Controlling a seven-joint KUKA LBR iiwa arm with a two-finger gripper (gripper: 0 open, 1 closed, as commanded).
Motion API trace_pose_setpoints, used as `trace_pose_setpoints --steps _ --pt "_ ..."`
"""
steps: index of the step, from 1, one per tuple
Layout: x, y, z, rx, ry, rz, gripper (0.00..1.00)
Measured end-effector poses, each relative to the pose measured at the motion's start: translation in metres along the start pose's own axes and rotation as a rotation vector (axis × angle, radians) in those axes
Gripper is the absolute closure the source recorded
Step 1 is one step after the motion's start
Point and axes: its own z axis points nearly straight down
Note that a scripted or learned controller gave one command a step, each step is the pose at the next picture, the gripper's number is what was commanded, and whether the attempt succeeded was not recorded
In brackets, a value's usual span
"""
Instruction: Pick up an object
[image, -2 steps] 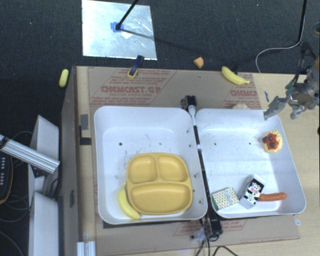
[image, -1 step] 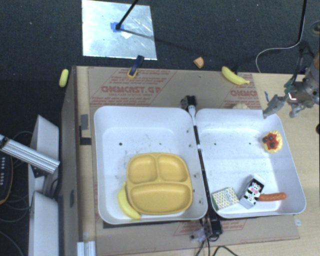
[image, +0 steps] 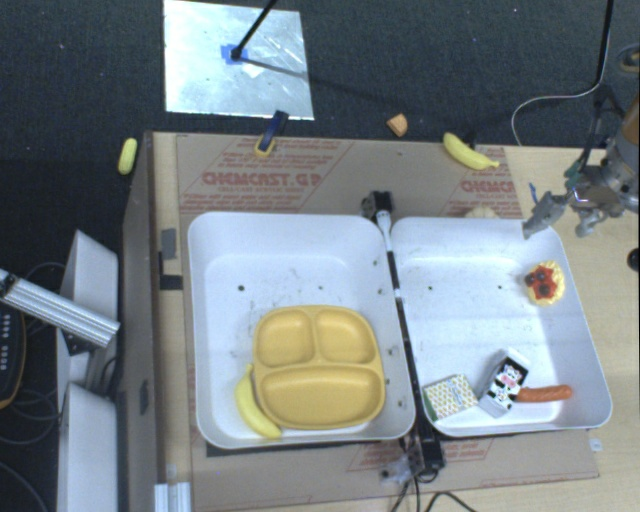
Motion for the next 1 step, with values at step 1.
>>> trace_pose_setpoints --steps 1 --pt "-0.0003 -0.013 0.0012 0.0 0.0 0.002 0.0"
